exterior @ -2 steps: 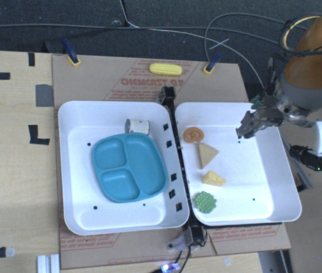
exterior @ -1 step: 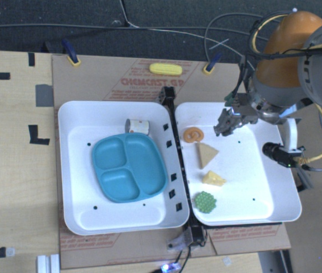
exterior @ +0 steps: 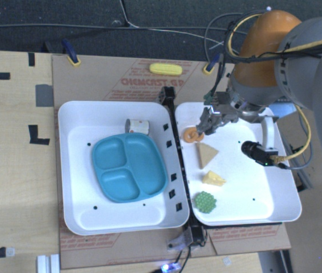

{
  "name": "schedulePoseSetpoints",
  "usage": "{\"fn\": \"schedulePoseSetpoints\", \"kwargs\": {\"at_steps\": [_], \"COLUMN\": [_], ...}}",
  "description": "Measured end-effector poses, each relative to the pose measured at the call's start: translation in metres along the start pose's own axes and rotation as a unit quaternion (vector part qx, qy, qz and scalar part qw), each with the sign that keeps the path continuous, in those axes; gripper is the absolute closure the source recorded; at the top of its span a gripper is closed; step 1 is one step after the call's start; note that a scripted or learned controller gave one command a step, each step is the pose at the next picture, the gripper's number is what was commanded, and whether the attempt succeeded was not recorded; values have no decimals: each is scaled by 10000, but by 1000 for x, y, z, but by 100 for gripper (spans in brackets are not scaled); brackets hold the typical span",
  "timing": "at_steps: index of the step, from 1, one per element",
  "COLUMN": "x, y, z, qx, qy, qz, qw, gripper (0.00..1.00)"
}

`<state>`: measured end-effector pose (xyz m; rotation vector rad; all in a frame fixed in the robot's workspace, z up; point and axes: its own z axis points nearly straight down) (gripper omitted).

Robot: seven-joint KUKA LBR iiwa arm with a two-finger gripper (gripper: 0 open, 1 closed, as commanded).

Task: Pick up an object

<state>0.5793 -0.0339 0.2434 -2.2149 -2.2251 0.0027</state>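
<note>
Arm [exterior: 280, 50] is closest to the lens, reaching in over the right bin [exterior: 274, 192]. Left bin [exterior: 72, 169] holds a blue divided tray [exterior: 129, 168] with a small pale cylinder [exterior: 137, 125] just past its far edge. Right bin holds a tan wedge [exterior: 207, 154], a green bumpy ball [exterior: 205, 201], a yellow chunk [exterior: 213, 178], and an orange ring [exterior: 191, 135]. Gripper [exterior: 206, 124] sits low just beside the ring, possibly touching it; can't tell how far apart its fingers are or whether anything is between them.
</note>
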Motion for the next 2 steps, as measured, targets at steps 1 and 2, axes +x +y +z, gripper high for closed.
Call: {"fn": "schedulePoseSetpoints", "kwargs": {"at_steps": [1, 2], "x": [53, 105], "y": [-1, 8], "z": [4, -1], "qx": [-4, -8], "qy": [-4, 3], "qz": [5, -7], "qw": [10000, 10000], "gripper": [100, 100]}}
